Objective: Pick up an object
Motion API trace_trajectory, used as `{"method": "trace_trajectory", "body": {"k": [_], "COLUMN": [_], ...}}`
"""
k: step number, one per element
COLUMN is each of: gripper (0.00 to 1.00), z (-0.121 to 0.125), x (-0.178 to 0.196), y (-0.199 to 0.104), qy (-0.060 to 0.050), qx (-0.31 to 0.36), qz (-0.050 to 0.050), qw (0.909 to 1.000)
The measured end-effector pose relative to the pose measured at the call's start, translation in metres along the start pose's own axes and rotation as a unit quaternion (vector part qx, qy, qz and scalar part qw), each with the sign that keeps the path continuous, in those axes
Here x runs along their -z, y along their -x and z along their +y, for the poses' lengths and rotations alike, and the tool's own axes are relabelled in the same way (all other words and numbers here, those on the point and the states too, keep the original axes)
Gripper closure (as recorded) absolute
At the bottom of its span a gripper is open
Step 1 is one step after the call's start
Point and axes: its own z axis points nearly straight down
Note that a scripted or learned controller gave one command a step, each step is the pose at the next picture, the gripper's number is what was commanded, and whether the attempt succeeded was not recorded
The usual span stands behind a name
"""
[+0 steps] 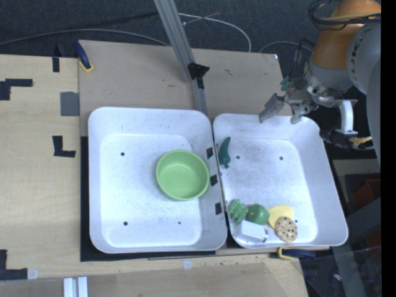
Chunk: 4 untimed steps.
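My gripper [283, 112] hangs above the far edge of the right bin [322, 166], its two fingers spread open with nothing between them. A green bowl [182, 175] sits in the left bin [111, 166]. In the right bin, a dark green toy [224, 151] lies by the left wall. Clustered at the near edge are a green leafy piece [238, 211], a green round toy [257, 214], a white block [253, 231], a yellow piece [281, 214] and a speckled cookie [286, 229].
A grey pole [176, 33] slants over the bench behind the bins, with a black clamp on it. Cables lie on the dark floor beyond. The arm's orange band [346, 26] is at the upper right.
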Motion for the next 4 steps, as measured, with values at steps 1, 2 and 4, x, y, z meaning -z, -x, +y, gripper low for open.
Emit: {"method": "trace_trajectory", "body": {"k": [1,2,4], "gripper": [0.00,0.00,0.00], "z": [0.000,-0.003,0.003], "x": [0.000,-0.051,-0.122], "y": [0.000,0.009,0.011], "qy": [0.000,-0.002,-0.001], "qx": [0.000,-0.001,0.000], "qz": [0.000,0.000,0.000], "qw": [1.0000,1.0000,1.0000]}}
